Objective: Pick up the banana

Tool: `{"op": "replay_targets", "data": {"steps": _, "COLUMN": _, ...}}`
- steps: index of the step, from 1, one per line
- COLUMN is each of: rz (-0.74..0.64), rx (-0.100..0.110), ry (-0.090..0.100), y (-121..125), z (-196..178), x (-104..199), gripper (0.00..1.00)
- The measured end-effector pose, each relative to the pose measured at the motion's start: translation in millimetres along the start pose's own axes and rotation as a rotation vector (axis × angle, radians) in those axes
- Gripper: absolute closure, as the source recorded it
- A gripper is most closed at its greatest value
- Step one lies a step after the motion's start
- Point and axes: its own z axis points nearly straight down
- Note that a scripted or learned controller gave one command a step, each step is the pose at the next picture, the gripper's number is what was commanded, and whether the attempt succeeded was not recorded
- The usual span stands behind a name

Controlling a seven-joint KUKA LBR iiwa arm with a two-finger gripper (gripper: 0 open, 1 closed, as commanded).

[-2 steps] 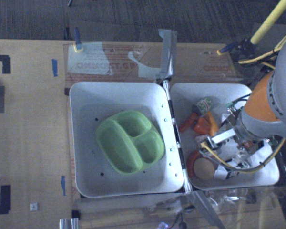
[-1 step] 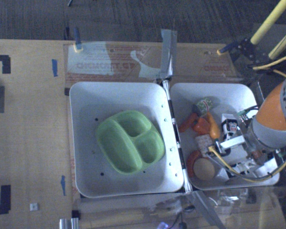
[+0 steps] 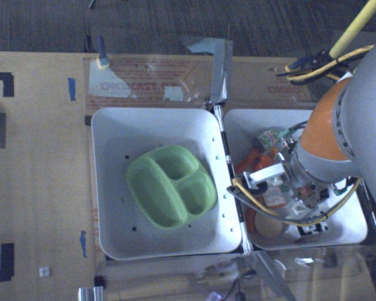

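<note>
banana hidden or unclear beneath arm (image 3: 338, 137) over right bin (image 3: 238, 121)

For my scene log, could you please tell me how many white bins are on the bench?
2. The left bin holds a green divided plate; the right bin sits beside it, under the arm. Nothing suggests a hidden third.

Two white bins are borne side by side on the tan worktop (image 3: 37, 187): left bin (image 3: 106, 168), right bin (image 3: 238, 123). Blue tape (image 3: 71, 88) is stuck near its left.
</note>
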Motion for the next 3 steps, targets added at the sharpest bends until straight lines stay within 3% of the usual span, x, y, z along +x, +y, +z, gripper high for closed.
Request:
{"op": "replay_targets", "data": {"steps": 1, "rz": -0.077, "rx": -0.002, "ry": 0.001, "y": 85.8, "z": -101.9, "x": 59.9, "gripper": 0.00}}
{"op": "replay_targets", "data": {"steps": 2, "rz": -0.626, "rx": 0.000, "ry": -0.001, "y": 71.5, "z": -0.9, "x": 88.5, "gripper": 0.00}}
{"op": "replay_targets", "data": {"steps": 3, "rz": -0.325, "rx": 0.001, "ry": -0.001, "y": 94.7, "z": 38.7, "x": 18.6, "gripper": 0.00}}
